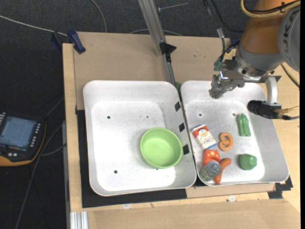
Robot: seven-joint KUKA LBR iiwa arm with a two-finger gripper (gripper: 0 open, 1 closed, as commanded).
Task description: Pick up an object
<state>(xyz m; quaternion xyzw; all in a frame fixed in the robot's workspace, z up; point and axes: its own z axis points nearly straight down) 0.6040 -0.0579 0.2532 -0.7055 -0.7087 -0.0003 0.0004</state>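
My gripper [218,91] hangs over the far edge of the right bin [274,142], well above its floor, with nothing seen between its fingers. In that bin lie a small red-and-white carton [203,137], an orange pretzel-shaped ring [226,140], a green pod-like piece [243,125], a round green object [247,161], and near the front edge an orange-red toy [212,157] next to a grey round can lid [210,170]. All of these sit nearer the camera than the gripper. A light green bowl [161,148] rests in the left bin [107,137].
A slanted metal pole [159,37] rises behind the bins, near their shared wall. A handheld pendant [19,137] lies off the bench at the far left. A blue clamp [75,40] sits at the bench's back left corner.
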